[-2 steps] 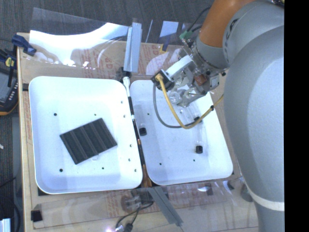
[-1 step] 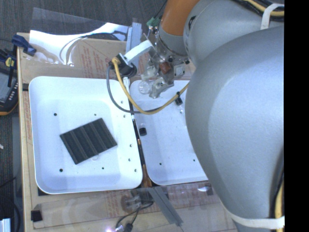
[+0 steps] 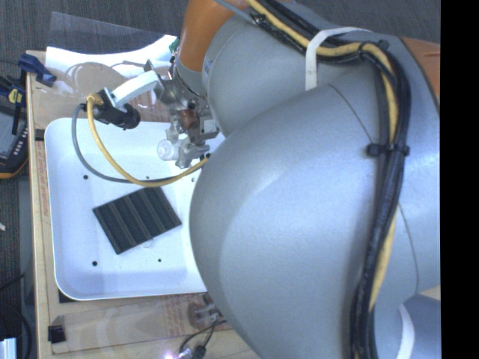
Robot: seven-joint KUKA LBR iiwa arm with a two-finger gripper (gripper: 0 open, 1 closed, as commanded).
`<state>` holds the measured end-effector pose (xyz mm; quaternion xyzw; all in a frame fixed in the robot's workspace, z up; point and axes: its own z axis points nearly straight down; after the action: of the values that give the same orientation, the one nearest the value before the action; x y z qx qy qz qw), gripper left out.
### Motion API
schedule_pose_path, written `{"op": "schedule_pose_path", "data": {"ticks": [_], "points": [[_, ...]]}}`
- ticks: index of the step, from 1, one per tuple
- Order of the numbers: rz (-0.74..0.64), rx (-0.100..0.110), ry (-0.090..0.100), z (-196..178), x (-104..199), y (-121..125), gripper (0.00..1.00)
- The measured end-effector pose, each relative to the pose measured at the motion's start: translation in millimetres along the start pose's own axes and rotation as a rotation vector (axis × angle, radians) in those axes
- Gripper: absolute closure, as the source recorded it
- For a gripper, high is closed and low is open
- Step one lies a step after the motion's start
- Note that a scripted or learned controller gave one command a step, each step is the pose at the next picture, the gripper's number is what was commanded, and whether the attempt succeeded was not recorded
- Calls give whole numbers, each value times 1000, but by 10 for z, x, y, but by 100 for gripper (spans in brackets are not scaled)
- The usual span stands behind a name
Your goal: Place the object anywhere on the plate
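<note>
Grey arm [image 3: 314, 200] blocks much; tool [image 3: 183, 137] over white bin [image 3: 67, 200] near dark ribbed mat [image 3: 137, 219], grip state can't tell, placement unconfirmed.

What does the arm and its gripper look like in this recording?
The arm is bulky, rounded and grey, with an orange band above the wrist. Black and yellow cables run along it, held by a white strap and black ties. The gripper is a small metallic assembly, trailing a looping yellow cable.

Right-hand bin [image 3: 196, 286] (all but a sliver) behind the arm [image 3: 314, 200].
</note>
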<state>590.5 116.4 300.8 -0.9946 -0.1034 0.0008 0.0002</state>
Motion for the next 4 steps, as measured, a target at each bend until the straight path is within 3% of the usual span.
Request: {"op": "schedule_pose_path", "data": {"ticks": [1,2,3,4], "points": [[-55,-2,4,-178,588,6,100],[-388,3,-3,-981,-18,656,100],[-55,2,-7,-120,-991,439,100],[-109,0,1,-742,-252,12,100]]}}
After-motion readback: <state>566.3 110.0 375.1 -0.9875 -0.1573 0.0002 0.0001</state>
